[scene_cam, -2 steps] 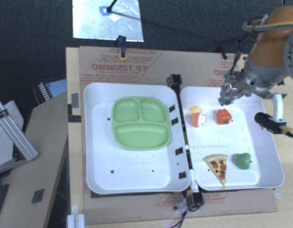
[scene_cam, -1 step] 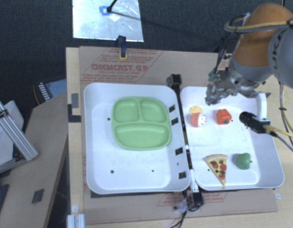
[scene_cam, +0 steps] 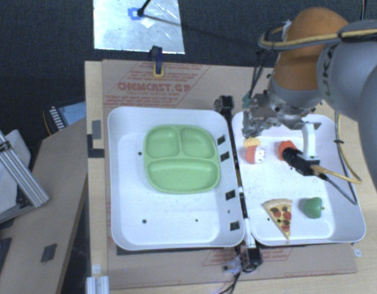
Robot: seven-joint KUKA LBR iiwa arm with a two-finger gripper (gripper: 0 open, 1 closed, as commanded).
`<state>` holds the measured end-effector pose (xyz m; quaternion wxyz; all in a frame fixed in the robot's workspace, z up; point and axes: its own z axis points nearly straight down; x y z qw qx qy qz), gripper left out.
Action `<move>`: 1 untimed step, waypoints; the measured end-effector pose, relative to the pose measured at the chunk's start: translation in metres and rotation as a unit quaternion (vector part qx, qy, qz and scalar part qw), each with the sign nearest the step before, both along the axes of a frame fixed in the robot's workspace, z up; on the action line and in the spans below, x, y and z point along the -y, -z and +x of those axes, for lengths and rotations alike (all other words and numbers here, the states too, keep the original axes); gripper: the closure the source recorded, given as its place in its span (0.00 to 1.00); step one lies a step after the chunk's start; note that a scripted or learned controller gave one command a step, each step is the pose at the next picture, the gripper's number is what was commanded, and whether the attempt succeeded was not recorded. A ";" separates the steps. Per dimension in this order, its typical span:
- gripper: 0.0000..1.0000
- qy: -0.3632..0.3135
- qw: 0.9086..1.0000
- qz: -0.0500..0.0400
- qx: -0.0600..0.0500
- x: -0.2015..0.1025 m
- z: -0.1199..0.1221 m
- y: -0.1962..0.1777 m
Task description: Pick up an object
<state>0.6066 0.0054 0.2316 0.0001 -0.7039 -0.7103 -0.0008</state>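
- Camera view – the arm (scene_cam: 354, 66) came in from the right, with its orange band (scene_cam: 308, 41) over the far edge of the right bin (scene_cam: 343, 185).
- The gripper (scene_cam: 252, 132) hung over the far left corner of the right bin, close to the wall between the two bins.
- Gripper state: we couldn't tell whether it was open or closed, as the tip was too small and cluttered to read. We saw nothing held in it.
- Pick candidates all lay on the floor of the right bin:
  - the small white toy (scene_cam: 255, 152), with yellow and red on it, sat just below the gripper tip – touching or apart, we couldn't tell
  - the red piece (scene_cam: 286, 146) lay near that toy, to its right
  - the pizza slice (scene_cam: 280, 214) lay flat near the front wall
  - the green pepper (scene_cam: 311, 207) sat just right of the pizza slice
- The left bin (scene_cam: 124, 225) held a green divided plate (scene_cam: 181, 159) lying flat near its middle.
- Both bins sat on a cardboard sheet (scene_cam: 155, 78) with red print.
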 end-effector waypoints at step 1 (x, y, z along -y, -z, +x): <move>1.00 0.001 1.000 0.000 0.001 -0.043 0.009 -0.004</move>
